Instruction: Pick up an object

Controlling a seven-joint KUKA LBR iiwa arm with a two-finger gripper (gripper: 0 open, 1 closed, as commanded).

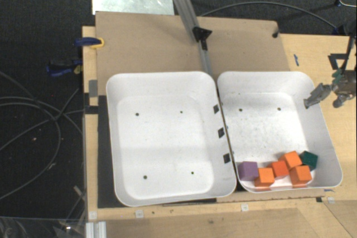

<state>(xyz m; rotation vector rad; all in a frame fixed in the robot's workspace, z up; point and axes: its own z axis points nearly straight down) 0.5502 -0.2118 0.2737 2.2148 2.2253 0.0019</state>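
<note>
Two bins: side by side on the bench (184,42), the left bin (120,136) and the right bin (321,120) touching along their inner rims, probably so that a thing lifted from one can be set down in the other.
Left bin contents: bare white floor with a few small dark dots, nothing to pick.
Right bin contents: six small blocks, all crowded into the near corner against the front wall; the far part of its floor is bare.
Why the blocks sit there: the bin seems to slope toward that corner, or the blocks have been dropped there; either way they lie packed, several touching, which leaves little room for fingers between them.
Gripper: the gripper (329,96) hangs over the right bin's far right rim, well apart from the blocks; its two fingers look spread with nothing between them.
Judged step: a start or an approach, no grasp begun.
Orange blocks: four, one (292,159) toward the back, one (301,174) at the right, one (279,168) in the middle, one (266,176) at the front.
Purple block: the purple block (248,170) at the left end of the cluster, its left side free, likely the easiest target.
Green block: the green block (309,160) at the back right, touching an orange one.
</note>
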